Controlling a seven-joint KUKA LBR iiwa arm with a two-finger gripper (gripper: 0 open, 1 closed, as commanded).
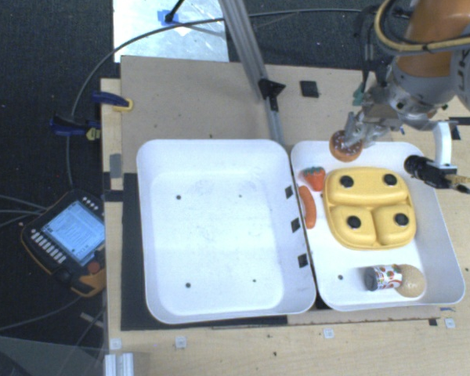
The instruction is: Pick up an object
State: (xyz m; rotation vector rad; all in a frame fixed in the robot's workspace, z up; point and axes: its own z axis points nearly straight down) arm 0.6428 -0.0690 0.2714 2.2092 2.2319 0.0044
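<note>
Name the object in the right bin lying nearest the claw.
The small round brownish item, right under the claw at the bin's far edge; the other objects lie nearer the camera.

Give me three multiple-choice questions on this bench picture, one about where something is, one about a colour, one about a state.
1. Which bin holds the big yellow block? A left bin; B right bin; C neither.
2. What colour is the carrot toy? A orange; B blue; C green.
3. How does the small bottle rest? A upright; B on its side; C held in the gripper.

Answers: 1 B, it sits mid right bin. 2 A, it is orange, beside the block. 3 B, it lies flat near the bin's front, apart from the gripper at the back rim.
</note>
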